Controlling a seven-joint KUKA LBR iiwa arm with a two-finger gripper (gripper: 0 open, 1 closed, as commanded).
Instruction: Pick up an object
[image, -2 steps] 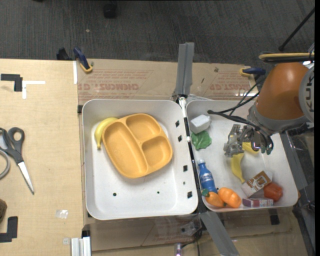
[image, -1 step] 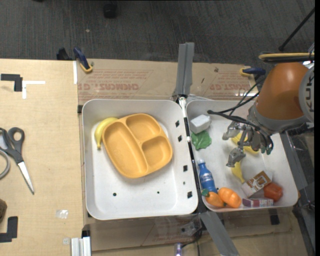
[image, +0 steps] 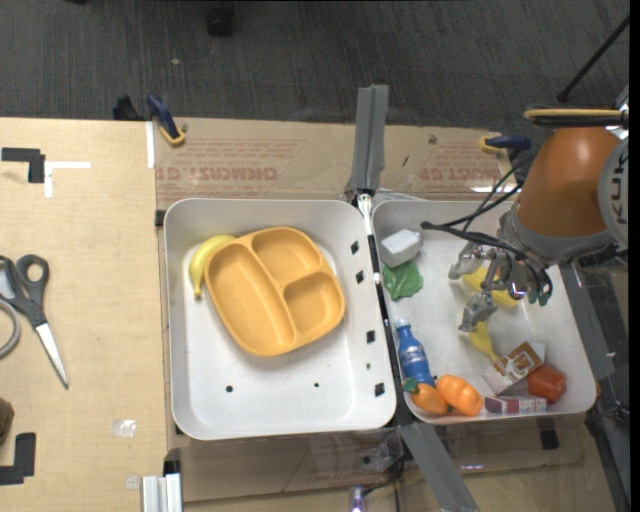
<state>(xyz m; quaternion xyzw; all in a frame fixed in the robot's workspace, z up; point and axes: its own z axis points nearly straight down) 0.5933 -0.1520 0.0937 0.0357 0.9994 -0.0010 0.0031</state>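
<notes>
My gripper (image: 466, 296) hangs over the middle of the right bin (image: 575, 300), below the orange wrist band. Its two metal fingers (image: 474, 316) stand spread apart, open, with nothing gripped between them. A yellow object (image: 482, 279) lies just beneath and beside the fingers, partly hidden by the hand. Near it in this bin are a white block (image: 400, 243), a green item (image: 403, 282), a blue bottle (image: 410, 350), two orange pieces (image: 447, 395), a brown packet (image: 518, 364) and a red item (image: 547, 382).
The left bin (image: 200, 390) holds a yellow divided plate (image: 275, 290) with a banana (image: 203, 258) at its upper-left rim. Scissors (image: 35, 310) lie on the bench at far left. Cables run from the arm at the right.
</notes>
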